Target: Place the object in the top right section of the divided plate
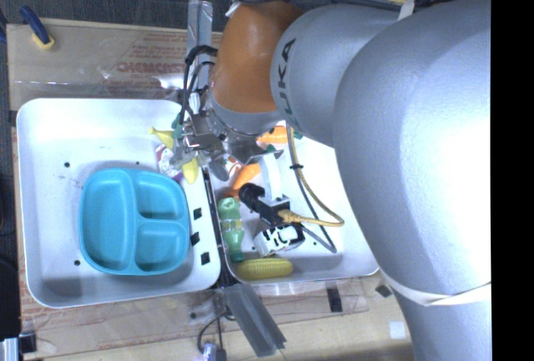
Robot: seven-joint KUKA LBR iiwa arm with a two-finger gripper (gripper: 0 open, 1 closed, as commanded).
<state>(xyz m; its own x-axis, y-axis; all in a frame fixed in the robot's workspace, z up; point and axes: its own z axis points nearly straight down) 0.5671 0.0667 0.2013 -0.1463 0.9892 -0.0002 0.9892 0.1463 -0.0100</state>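
A light blue divided plate [133, 222] lies in the left bin [50, 142], with nothing in its sections. My gripper [193, 152] hangs over the ridge between the two bins, just beyond the plate's top right corner. A small yellow and green object [164, 135] pokes out to the left of the gripper, and a yellow piece [191, 171] shows just below it. The wrist hides whether either one is held.
The right bin [350, 263] holds a yellow corn cob [265, 268] at its front edge, a green piece [230, 226] by the divider and orange pieces [245, 175] under the wrist. The large grey arm covers most of that bin.
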